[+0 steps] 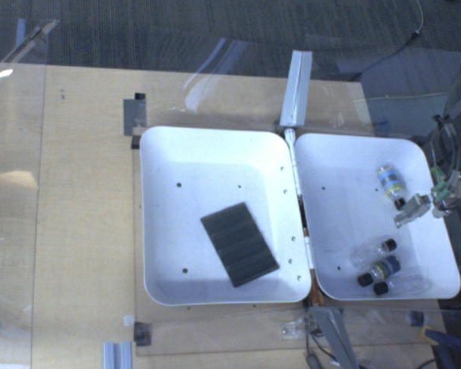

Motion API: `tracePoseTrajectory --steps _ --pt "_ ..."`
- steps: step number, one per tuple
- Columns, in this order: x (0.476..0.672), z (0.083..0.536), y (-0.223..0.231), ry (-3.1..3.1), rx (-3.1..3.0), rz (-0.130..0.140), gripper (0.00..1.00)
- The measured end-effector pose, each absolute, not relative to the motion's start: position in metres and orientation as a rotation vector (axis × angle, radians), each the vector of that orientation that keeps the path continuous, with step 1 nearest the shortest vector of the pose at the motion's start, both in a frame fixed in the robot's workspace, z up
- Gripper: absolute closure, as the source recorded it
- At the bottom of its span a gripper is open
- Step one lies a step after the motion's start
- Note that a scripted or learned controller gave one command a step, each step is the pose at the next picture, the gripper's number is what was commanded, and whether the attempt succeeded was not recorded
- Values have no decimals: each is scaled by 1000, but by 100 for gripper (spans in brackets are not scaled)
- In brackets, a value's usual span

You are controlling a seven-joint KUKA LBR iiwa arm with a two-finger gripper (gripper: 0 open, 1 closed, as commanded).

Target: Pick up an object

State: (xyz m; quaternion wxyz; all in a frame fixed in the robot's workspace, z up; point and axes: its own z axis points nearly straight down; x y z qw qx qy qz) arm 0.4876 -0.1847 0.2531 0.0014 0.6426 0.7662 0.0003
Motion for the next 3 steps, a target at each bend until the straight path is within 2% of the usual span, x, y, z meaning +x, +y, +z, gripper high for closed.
tracePoseTrajectory --steps 1,2,3 --pt "521 110 -175 2433 1986 1 0" --pt "501 92 -105 2538 1820 13 0" --pt "575 89 -207 2557 1801 6 0"
